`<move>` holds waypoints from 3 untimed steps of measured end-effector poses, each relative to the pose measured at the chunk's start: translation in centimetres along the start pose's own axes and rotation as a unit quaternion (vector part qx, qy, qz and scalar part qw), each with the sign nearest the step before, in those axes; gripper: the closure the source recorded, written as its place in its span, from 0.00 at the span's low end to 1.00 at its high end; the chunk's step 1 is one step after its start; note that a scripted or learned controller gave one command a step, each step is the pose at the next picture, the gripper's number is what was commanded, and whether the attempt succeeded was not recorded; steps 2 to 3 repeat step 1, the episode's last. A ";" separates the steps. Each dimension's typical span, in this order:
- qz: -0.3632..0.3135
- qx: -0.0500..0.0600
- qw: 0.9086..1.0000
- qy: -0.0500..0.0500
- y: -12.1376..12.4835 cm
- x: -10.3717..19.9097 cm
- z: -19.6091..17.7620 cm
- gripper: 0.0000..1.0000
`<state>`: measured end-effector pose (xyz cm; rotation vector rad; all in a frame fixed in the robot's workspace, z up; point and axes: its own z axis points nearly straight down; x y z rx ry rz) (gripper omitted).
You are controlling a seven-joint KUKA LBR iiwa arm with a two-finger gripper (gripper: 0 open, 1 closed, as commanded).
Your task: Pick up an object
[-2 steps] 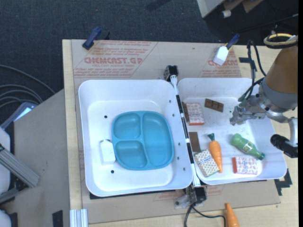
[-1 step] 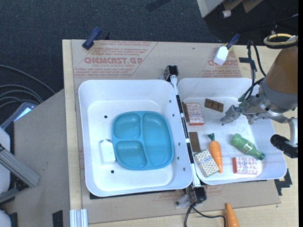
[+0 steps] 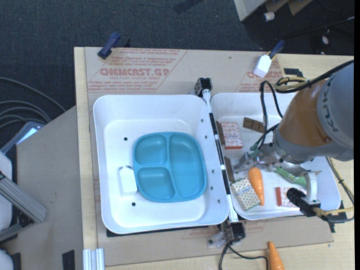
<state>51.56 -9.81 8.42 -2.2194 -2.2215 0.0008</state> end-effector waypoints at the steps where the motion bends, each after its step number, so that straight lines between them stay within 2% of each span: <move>1: 0.001 0.000 1.000 0.000 0.0 0.0 -1.0 1.00; 3: 0.001 0.000 1.000 0.000 0.0 0.0 -1.0 1.00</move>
